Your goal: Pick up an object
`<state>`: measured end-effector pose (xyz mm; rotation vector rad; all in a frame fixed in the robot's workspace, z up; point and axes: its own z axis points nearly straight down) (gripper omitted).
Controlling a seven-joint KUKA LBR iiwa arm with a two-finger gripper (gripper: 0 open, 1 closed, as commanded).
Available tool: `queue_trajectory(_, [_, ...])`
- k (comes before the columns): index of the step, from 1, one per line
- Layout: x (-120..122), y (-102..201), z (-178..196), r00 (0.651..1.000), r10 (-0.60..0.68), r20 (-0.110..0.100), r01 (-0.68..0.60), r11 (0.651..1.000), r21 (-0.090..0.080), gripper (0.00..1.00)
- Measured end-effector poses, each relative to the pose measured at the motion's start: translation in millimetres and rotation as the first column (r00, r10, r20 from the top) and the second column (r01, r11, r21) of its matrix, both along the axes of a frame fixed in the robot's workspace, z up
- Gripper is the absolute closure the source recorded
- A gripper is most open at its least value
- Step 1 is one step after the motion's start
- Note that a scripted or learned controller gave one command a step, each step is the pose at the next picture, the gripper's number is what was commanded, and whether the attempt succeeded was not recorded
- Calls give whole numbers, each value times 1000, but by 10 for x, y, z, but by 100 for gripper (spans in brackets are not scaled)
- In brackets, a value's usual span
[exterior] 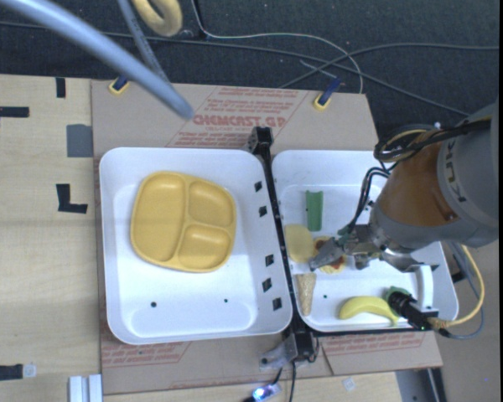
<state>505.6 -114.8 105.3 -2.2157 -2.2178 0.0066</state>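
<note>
End effector (331,258): low inside the right bin (360,167), reaching in from the right under the orange-banded wrist; whether it is spread or pressed together I cannot tell, since the parts blur into the clutter beneath.
Nearest object: a small brownish piece (334,265) lies right at the tip, touching or almost touching it; nothing can be seen pinched.
To the left of the end effector: a pale yellow round piece (298,243), just beside the tip and close to the bin's dividing wall.
Up and left of it: a green block (313,209), upright in the picture, near but apart.
Below it: a banana (367,309) on the bin floor, near the front wall; a tan cone-like piece (305,290) lies below-left.
Far left of it: a yellow divided plate (184,221) in the left bin (117,249), well apart.
Step in hand, as I judge: settling onto one item in the cluster at the tip.
Doing it well: centre on a single object, not the seam between the brown and the pale yellow piece; descend straight, close only once it sits between the tips, then lift vertically clear of the divider.
Risk: neighbours crowd the tip, so a skewed close may nudge them aside.
</note>
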Motion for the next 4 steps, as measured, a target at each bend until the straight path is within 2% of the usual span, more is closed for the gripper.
queue_trajectory(1, [9, 2, 124, 1000, 1, 3, -1, 1000, 0, 100])
queue_trajectory(2, [-24, 79, 711, 1000, 1, 11, -1, 1000, -2, 100])
queue_trajectory(3, [-34, 29, 1331, 1000, 0, 13, 0, 1000, -3, 100])
queue_trajectory(4, [-27, 29, 1573, 1000, 0, 10, 0, 1000, -2, 100])
